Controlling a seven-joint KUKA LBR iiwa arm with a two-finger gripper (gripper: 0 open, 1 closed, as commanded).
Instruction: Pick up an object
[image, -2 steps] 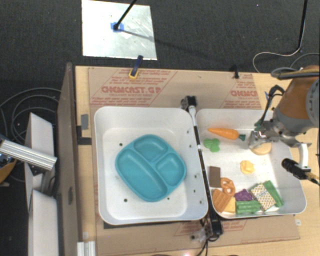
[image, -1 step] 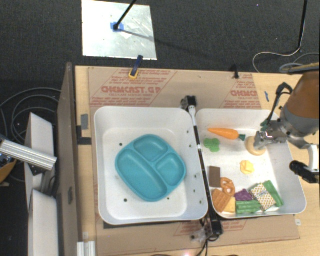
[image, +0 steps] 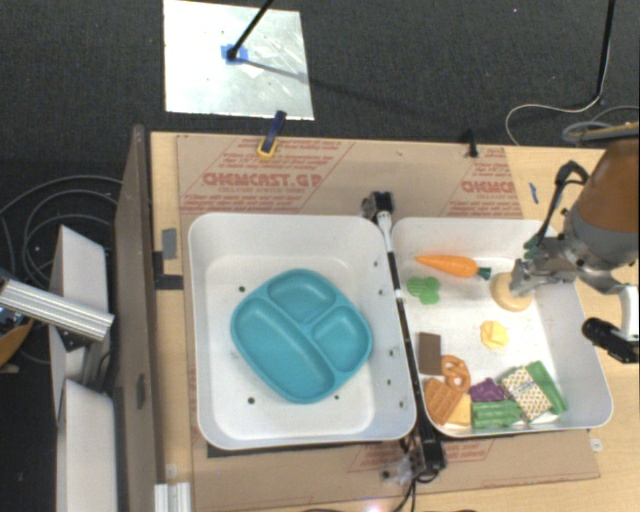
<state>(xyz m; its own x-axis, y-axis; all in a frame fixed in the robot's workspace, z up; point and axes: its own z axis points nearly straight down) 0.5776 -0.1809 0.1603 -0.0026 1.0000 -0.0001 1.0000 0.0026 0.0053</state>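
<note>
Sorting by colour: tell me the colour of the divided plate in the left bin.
The plate is light blue, clearest in the camera view.

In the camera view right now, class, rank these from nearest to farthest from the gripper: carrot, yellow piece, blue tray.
Measured from the gripper, at the right bin's upper right:
1. Yellow piece, just below and left of it, right bin.
2. Carrot, to its left along that bin's top.
3. Blue tray, far left, in the left bin.

My gripper (image: 527, 277) hangs over the right bin (image: 590, 400), just above a tan round piece (image: 510, 296) beside the carrot (image: 447, 265).
</note>
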